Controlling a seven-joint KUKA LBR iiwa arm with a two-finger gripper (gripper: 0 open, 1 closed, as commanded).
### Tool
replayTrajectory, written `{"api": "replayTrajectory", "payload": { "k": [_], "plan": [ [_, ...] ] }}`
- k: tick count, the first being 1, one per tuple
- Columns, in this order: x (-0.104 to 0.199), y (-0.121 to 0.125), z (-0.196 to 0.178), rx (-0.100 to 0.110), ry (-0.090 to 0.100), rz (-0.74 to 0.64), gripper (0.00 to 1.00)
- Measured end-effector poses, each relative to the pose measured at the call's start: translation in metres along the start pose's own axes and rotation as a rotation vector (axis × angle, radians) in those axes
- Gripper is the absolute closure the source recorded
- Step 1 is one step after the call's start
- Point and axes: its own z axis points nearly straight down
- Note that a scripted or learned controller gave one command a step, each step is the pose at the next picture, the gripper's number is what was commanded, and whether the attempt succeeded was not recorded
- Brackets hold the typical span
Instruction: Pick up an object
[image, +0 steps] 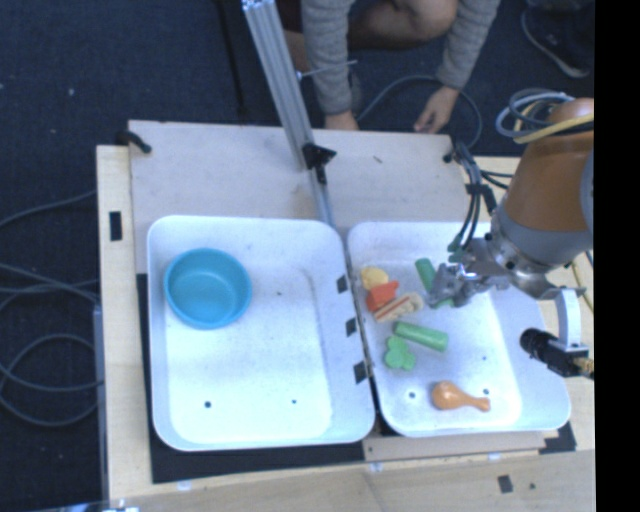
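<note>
Several small toy items lie in the right bin (520, 400): a yellow piece (374, 276), a red piece (381, 295), a tan stick (397, 307), a dark green piece (426, 272), a green cylinder (421, 335), a green clover-shaped piece (399, 353) and an orange drumstick-shaped piece (458, 398). My gripper (447, 287) hangs low over the bin's middle, just right of the dark green piece and above the green cylinder. Nothing visible sits between its fingers.
A blue bowl (207, 287) stands in the upper left of the left bin (260, 400). A slanted metal pole (290, 100) rises behind the bins. A person's hands (436, 108) rest at the far edge of the bench. Cables run along the right side.
</note>
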Motion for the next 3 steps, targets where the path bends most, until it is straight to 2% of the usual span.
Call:
{"api": "replayTrajectory", "payload": {
  "k": [1, 2, 3],
  "plan": [
    [0.054, 0.017, 0.011, 0.001, 0.000, 0.000, 1.00],
    [0.098, 0.025, 0.005, 0.000, 0.000, 0.001, 1.00],
    [0.148, 0.034, 0.019, 0.001, -0.001, 0.001, 1.00]
  ]
}}
